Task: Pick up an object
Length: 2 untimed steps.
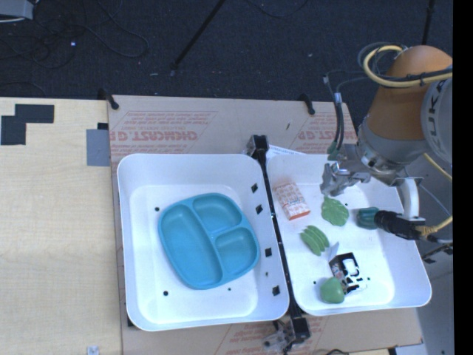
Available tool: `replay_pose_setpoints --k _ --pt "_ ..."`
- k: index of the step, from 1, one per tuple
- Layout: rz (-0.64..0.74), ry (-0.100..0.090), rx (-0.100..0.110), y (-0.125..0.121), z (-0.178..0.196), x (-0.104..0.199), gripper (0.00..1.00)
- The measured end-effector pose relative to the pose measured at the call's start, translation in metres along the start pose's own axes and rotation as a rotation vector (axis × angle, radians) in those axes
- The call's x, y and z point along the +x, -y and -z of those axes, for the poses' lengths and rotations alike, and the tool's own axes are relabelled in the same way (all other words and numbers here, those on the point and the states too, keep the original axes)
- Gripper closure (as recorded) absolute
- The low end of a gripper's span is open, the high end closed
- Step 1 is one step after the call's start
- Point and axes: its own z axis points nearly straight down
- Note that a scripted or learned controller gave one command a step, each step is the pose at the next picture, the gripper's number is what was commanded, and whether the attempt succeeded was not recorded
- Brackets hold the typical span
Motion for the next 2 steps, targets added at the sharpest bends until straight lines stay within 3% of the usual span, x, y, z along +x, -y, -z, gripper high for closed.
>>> replay_pose_setpoints --k 1,2 --pt "0.0 -0.001 0.006 0.0 0.001 -0.001 1.0" --pt "0.004 -0.002 0.005 -0.002 0.009 0.056 1.0"
